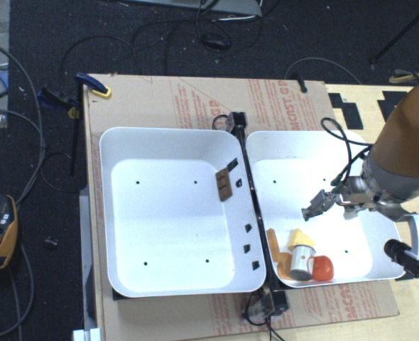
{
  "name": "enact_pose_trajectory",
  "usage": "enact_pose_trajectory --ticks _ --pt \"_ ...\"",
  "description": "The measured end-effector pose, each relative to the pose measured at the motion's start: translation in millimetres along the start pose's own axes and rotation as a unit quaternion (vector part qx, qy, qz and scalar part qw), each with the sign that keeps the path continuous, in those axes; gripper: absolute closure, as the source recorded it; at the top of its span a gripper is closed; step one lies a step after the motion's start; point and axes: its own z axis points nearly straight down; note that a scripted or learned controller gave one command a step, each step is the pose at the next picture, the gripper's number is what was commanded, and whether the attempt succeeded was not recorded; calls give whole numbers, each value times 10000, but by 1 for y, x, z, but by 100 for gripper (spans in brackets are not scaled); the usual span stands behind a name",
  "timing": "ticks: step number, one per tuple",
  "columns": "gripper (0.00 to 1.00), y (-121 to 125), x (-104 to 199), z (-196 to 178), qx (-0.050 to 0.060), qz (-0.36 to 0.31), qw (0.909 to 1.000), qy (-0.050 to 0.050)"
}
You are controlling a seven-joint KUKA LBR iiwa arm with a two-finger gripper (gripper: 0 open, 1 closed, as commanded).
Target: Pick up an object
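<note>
My gripper (314, 209) hangs over the middle of the right bin (295, 155), reaching in from the right and pointing down-left. Nothing shows in it. In that bin's front left corner, below the gripper, lies a small cluster: a yellow piece (302, 239), a silver can (302, 265), a red ball-like thing (324, 268) and an orange stick (273, 244) along the left wall. The cluster sits apart from the gripper. A brown block (224, 186) rests in the left bin (160, 212) near its right wall.
A small dark piece (231, 166) lies just above the brown block. Black clips (247, 228) line the divider between the bins. Cables (341, 148) loop off the arm over the right bin's far side. The bins sit on a cardboard sheet (195, 98).
</note>
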Motion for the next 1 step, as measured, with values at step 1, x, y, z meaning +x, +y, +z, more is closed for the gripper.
enact_pose_trajectory --ticks 1 --pt "0 1 -3 43 18 2 10000 3"
